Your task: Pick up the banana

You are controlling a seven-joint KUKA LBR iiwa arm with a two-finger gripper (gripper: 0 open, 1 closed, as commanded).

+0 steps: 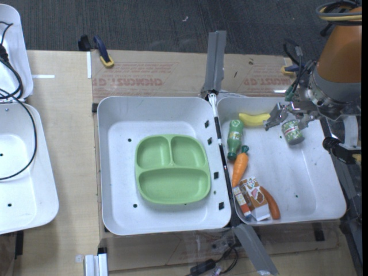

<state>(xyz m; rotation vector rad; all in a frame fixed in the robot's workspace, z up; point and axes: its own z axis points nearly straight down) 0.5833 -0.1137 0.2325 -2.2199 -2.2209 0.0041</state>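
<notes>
Flat carton [251,198]; curved banana [253,118] beyond.

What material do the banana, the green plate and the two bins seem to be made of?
Banana: probably plastic toy food; its yellow is even and smooth with a slight sheen.
Green plate: likely moulded plastic, matte to satin; one uniform pale green, with three rounded compartments.
Left bin and right bin: apparently thin white plastic or coated sheet, slightly glossy, with rounded rims. I cannot tell which.

One fixed camera looks down at a slant. It frames both bins [109,171] and the bench [69,85].
</notes>
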